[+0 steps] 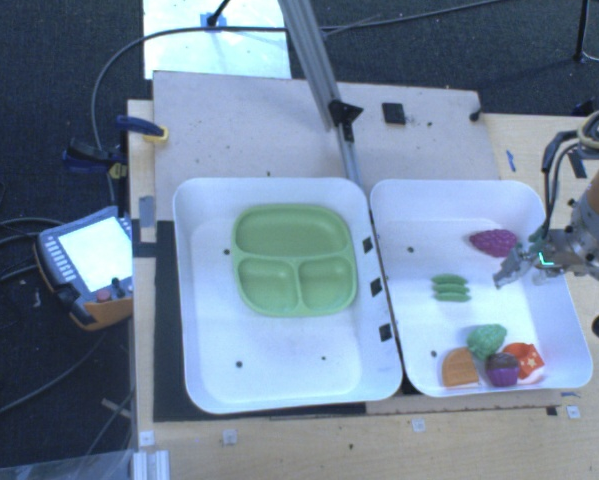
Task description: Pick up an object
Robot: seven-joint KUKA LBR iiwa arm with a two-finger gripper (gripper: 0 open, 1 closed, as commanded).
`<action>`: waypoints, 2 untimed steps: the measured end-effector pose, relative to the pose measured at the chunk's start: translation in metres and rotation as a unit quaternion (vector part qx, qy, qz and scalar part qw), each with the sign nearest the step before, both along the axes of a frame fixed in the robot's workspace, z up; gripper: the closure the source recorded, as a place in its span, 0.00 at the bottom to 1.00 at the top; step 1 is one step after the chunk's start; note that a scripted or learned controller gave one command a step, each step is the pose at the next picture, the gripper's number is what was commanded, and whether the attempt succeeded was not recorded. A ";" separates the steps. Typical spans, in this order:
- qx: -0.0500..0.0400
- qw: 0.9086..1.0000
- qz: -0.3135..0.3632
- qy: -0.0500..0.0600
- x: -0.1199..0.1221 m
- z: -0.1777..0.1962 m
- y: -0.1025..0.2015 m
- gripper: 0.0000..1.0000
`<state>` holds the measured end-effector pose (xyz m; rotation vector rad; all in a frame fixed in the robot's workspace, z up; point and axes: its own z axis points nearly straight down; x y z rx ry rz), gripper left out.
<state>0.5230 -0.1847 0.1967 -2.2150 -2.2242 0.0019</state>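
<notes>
1. Two white bins sit side by side on the worktop (pixel 279 118). The left bin (pixel 209 368) carries a green divided plate (pixel 295 259); the right bin (pixel 419 218) carries all the loose food items, so I treat the right bin as the pick zone.
2. I see the tool (pixel 516 265) low over the right bin's right side, reaching in across the right rim. I cannot tell whether it is open or closed; nothing shows clearly gripped in it.
3. Nearest candidate: the purple grape bunch (pixel 493 240), just beside the tool on its upper left. I cannot tell whether they touch.
4. Second candidate: the green pea pods (pixel 451 287), alone near the bin's middle, apart from all other items and from the walls.
5. Remaining items crowd the lower right corner: a green leafy piece (pixel 487 339), an orange piece (pixel 460 369), a dark purple piece (pixel 503 369) and a red piece (pixel 525 361), touching or nearly so.
6. Judgement on clearance: the corner cluster sits hard against the rim and leaves little room for approach. The pea pods offer open floor on every side. The grapes lie closest but near the upper wall.
</notes>
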 end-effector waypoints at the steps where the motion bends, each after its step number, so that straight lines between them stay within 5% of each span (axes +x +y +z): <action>1: 0.000 1.000 0.000 -0.002 0.001 0.001 0.000 0.00; 2: 0.000 1.000 -0.002 -0.001 0.000 -0.052 -0.011 0.00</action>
